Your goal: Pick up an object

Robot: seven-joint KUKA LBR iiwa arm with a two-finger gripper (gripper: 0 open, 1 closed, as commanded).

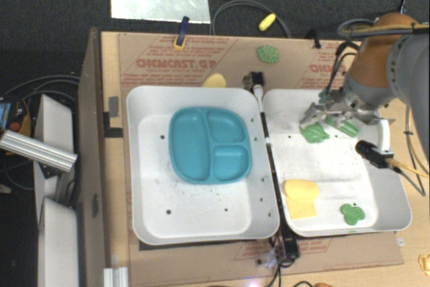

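Observation:
My gripper (327,116) hangs low over the back of the right bin (396,212), reaching in from the right. A green leafy piece (314,134) lies right under its left side, touching or nearly touching it. A second green piece (349,128) shows just to the right, partly under the gripper. Whether either piece is held is not visible. A yellow block (301,197) rests near the front left of the same bin, and a small green piece (352,214) lies at the front.
The left bin (144,212) holds a teal divided plate (209,144). On the cardboard behind the bins are a yellow piece (215,82) and a green dotted ball (268,54). A black divider (266,144) runs between the bins.

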